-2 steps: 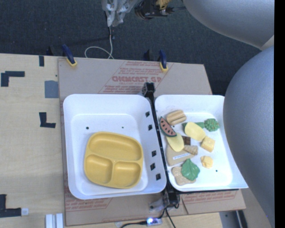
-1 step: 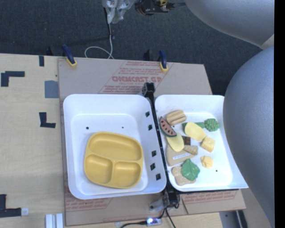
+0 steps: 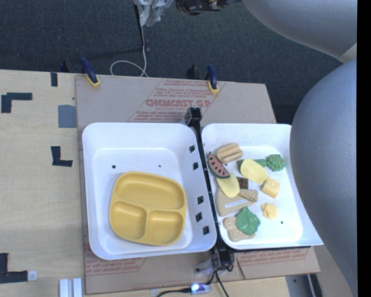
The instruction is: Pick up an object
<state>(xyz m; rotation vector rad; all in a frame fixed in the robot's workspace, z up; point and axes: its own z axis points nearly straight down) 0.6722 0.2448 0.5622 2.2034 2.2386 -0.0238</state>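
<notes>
The right white bin (image 3: 290, 229) holds several toy foods. Among them are a hot dog bun (image 3: 228, 152), a watermelon slice (image 3: 217, 166), a yellow oval piece (image 3: 253, 170), broccoli (image 3: 275, 162), a cheese cube (image 3: 270, 188) and a green leaf (image 3: 247, 221). My gripper (image 3: 152, 10) is at the top edge of the view, far above both bins and over the dark floor. It is blurred and partly cut off. The grey arm (image 3: 330, 145) sweeps down the right side and covers the right bin's far edge.
A yellow divided tray (image 3: 148, 207) lies in the left white bin (image 3: 95, 145). Both bins rest on a cardboard sheet (image 3: 174, 98) clamped to the wooden bench (image 3: 35, 174). Black clips (image 3: 200, 200) line the shared wall between the bins. A white cable (image 3: 130, 65) loops at the back.
</notes>
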